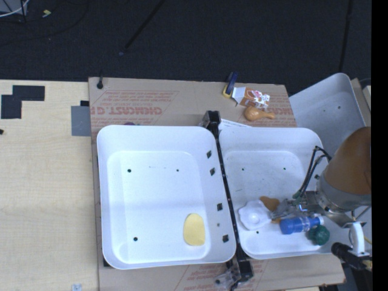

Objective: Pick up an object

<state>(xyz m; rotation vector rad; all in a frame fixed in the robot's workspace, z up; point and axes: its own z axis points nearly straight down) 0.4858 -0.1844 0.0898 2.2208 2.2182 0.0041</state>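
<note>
Because the blue bottle point(298, 224) lies crowded among clutter in the right bin point(267, 139), my gripper point(290, 208) hangs over it, jaw state unclear.

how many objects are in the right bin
4: a white lump, an orange piece, a blue bottle and a green ball, clustered at its near right by the end effector. The arm may hide more.
</note>
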